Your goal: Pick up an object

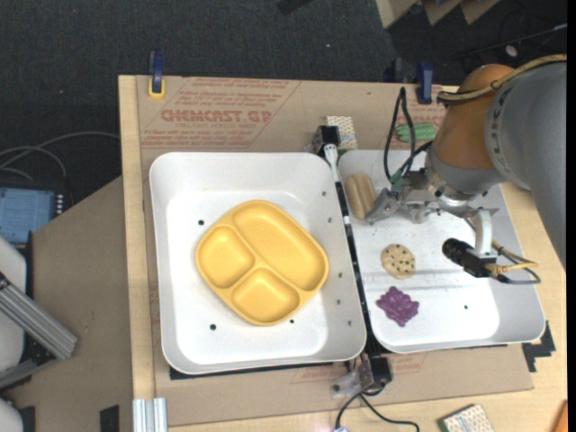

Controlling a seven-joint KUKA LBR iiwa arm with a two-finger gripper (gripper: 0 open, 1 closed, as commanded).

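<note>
The tool [400, 203], clenched or released I cannot tell, sits beside a tan cylinder [359, 194] near a round speckled cookie [398, 260].

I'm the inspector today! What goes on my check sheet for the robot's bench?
Surface: wooden board bearing a left bin and a right bin, both white, side by side.
Job's things: cookie, purple grape bunch and tan roll, lying apart in the right bin.
Clutter: yellow divided plate in the left bin.
Grippers: claw over the far part of the right bin, beside the tan roll.
Cables: black cable looping from the board's far edge down towards the claw.
Surroundings: dark carpet; blue clamp on the board's edge.
</note>
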